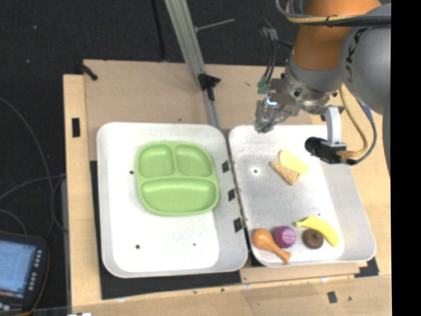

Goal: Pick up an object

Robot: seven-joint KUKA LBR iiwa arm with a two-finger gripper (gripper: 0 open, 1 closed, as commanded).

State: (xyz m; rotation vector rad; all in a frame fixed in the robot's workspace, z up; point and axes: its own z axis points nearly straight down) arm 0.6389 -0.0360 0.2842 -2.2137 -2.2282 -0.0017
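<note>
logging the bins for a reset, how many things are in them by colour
Green: 1, the divided plate in the left bin
Yellow: 2, the banana and the yellow-and-tan wedge
Orange: 1, the pear-shaped toy
Purple: 1, the round toy
Brown: 1, the doughnut
Total: 6, with 5 in the right bin

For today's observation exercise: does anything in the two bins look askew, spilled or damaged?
Nothing stands out. The green divided plate lies flat in the left bin; the toy foods sit loose but intact in the right bin.

Grey arm [371, 48], orange wrist band [329, 18], looping yellow cables [365, 133]
</note>
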